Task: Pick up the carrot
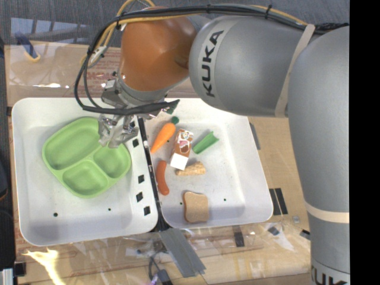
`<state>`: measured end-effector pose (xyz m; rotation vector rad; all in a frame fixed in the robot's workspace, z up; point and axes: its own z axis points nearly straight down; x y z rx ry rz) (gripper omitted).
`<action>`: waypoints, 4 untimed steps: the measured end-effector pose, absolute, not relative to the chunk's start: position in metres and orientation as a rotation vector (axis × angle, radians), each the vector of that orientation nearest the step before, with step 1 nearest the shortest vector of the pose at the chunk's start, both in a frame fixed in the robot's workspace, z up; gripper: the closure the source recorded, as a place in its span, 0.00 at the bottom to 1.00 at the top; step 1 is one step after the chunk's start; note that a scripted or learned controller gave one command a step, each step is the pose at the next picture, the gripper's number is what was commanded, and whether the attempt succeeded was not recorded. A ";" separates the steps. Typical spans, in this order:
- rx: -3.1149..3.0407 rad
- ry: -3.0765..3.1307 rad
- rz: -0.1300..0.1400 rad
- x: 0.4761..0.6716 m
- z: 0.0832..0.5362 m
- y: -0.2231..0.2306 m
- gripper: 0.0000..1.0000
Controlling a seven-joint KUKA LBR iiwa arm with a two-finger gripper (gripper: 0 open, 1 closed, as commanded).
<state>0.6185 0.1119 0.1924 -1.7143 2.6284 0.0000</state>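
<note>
The carrot (163,136) is not yet picked up. It lies in the right bin (237,212), just right of the ridge where the two bins meet, its thick end with a bit of green top pointing up toward the arm and its tip pointing down toward the sausage (162,177). Nothing touches it.

The gripper (114,133) hangs left of the carrot, on the other side of that ridge, over the upper right corner of the green plate (71,150) in the left bin (35,218). Its metal parts blur together against the plate, and I cannot tell how it is set; nothing is visibly between them. By my judgement the whole grasp remains: crossing to the carrot, descending, closing and lifting.

The carrot is a smooth, glossy orange taper, probably hard plastic, rounded enough to roll or slip. Right of the carrot sit a small printed carton (182,148) and a flat green piece (205,142); below the carton, a pale wedge (191,170); further below, a tan, rounded bread slice (195,206). The plate is matte plastic with three shallow compartments. Both bins are smooth white with low, rounded walls.
</note>
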 end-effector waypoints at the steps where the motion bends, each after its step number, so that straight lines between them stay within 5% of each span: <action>1: -1.761 2.597 0.000 0.657 0.197 0.136 1.00; 2: -2.060 2.370 0.002 0.656 0.162 0.188 1.00; 3: -1.485 2.768 0.000 0.648 0.187 0.181 1.00; 4: -1.814 2.556 -0.001 0.657 0.239 0.204 1.00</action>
